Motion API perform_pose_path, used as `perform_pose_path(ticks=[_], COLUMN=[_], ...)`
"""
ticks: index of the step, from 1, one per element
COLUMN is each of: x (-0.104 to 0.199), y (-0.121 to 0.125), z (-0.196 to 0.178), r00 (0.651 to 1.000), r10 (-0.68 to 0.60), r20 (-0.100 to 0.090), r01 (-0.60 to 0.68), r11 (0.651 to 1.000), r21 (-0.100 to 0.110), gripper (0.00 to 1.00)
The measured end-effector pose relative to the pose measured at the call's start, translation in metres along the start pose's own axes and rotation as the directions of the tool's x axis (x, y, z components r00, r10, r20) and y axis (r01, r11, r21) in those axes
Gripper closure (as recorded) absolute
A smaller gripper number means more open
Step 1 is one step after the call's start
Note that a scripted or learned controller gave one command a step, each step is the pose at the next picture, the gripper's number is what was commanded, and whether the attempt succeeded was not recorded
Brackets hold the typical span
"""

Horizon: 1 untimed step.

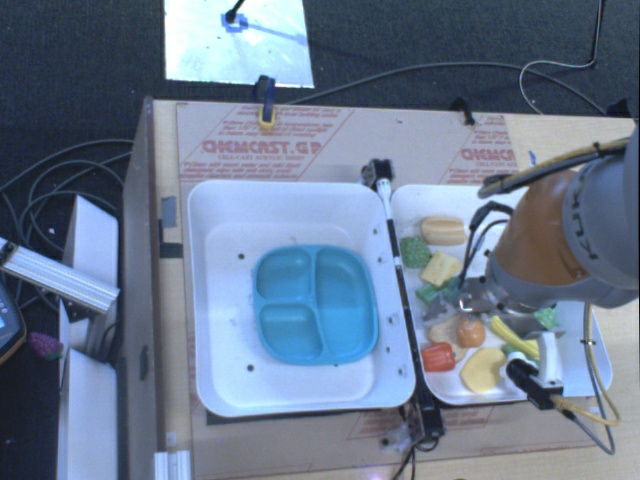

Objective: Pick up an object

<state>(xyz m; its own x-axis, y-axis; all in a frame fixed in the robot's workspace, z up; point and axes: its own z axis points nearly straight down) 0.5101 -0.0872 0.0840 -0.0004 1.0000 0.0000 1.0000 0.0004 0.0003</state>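
The arm (560, 238) is reaching in from the right and hanging low over the right bin (415, 200), with the gripper (470, 303) down among the toy food; its state I cannot tell, since the wrist is covering it from above, and nothing is showing as held.

The candidates are lying in that bin in 1 loose heap: a tan bun (443, 230) near the far wall, a yellow wedge (440, 267) just beside it, a green sprig (414, 252) against the divider, an orange ball (470, 332), a red piece (438, 357) and a pale yellow slice (483, 370) near the front wall. The left bin (215, 268) is carrying a blue tray (315, 303) with 3 compartments.

These are looking like hollow plastic pieces: light, stiff, smooth, likely slippery and not fragile. The orange ball is sitting nearest the gripper, but a round shape is likely to squirt out unless taken across its middle. The yellow wedge is offering flatter opposing faces, probably the safer hold. Crowding neighbours are risking a blocked finger.
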Motion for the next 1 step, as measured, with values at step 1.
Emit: perform_pose_path(ticks=[1], x=[0.0006], y=[0.0014], z=[-0.0105], r00=[1.000], r10=[-0.001], r20=[-0.001], r01=[0.001], r11=[1.000], r21=[-0.003], gripper=[1.00])
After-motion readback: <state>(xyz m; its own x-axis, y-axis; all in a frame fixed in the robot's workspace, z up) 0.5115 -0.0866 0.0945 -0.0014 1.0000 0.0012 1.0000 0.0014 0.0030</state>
